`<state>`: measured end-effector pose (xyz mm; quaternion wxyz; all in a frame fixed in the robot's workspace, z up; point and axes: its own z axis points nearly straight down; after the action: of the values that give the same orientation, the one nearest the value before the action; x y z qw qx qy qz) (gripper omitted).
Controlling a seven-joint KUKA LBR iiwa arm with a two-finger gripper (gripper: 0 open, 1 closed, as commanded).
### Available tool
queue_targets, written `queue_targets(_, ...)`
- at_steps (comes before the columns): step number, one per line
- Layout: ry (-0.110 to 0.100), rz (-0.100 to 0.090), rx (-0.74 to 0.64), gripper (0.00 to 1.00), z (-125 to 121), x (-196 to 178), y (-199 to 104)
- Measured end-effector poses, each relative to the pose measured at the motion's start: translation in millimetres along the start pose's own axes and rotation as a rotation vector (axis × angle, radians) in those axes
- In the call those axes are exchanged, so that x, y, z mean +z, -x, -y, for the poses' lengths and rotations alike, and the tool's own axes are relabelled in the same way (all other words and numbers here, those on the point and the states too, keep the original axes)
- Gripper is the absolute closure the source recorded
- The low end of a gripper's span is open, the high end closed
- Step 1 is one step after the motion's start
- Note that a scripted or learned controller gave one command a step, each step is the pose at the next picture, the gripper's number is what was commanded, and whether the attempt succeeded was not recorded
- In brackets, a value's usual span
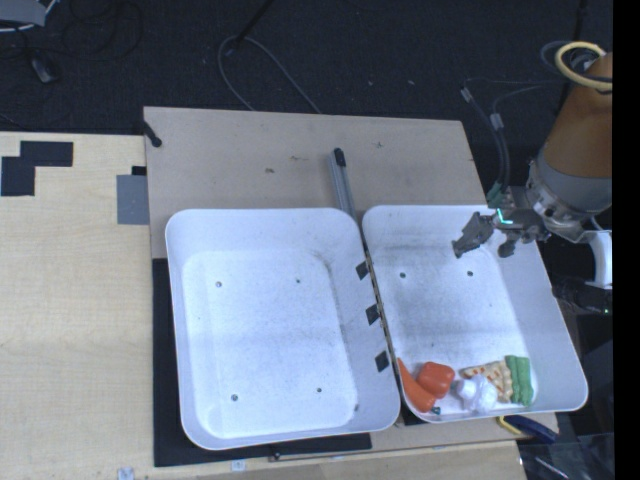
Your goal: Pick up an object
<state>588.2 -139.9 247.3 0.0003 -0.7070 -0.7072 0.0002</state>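
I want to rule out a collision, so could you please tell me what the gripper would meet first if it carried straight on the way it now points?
Probably the bare floor of the shallow white right-hand bin: the gripper points down and leftward over it, though depth is unclear.

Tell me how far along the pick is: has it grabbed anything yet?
Nothing looks picked yet. The gripper hangs over the far end of the right bin, with nothing between its fingers. The orange toy, the white piece and the green piece lie bunched in the near corner. Reaching them, gripping and lifting all remain.

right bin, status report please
Gripper over right bin far end, holding nothing. Toys piled at near edge, untouched. Nothing in the way.
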Motion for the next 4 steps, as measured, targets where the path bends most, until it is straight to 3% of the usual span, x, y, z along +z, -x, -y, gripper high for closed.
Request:
queue_targets(1,0.0,0.0,0.0,0.0,0,0,0)
queue_targets(4,-0.004,-0.001,0.0,0.0,12,139,9)
